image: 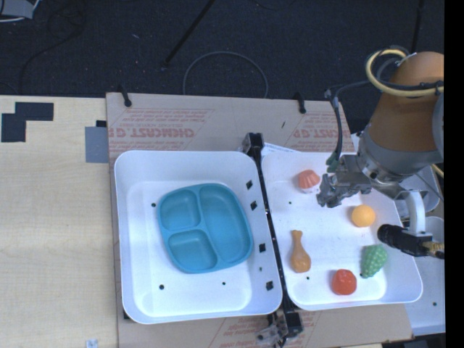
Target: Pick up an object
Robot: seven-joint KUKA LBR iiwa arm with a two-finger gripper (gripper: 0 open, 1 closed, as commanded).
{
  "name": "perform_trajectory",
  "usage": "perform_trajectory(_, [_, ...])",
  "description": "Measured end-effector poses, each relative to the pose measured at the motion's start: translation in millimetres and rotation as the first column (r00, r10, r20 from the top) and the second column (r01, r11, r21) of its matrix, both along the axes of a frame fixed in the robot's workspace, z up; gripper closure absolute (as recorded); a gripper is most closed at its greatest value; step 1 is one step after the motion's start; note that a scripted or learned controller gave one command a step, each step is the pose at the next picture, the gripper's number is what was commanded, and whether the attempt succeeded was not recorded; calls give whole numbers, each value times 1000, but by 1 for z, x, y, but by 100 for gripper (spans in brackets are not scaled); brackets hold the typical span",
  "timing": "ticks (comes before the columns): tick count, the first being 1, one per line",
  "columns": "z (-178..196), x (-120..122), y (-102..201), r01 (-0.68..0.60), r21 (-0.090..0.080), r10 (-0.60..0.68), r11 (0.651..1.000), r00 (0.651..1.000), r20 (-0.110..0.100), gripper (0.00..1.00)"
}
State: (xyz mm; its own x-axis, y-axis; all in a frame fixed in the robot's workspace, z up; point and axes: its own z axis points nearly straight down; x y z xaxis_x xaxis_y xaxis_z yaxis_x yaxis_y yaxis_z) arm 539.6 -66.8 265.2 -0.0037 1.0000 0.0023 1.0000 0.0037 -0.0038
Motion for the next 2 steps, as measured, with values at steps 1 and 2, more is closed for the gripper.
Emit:
perform_trajectory(1, [-15,-4,59,-1,0,1,1000,1000,-2,100])
perform_trajectory(2, [-35,-18,109,0,-1,0,1000,1000,-3,100])
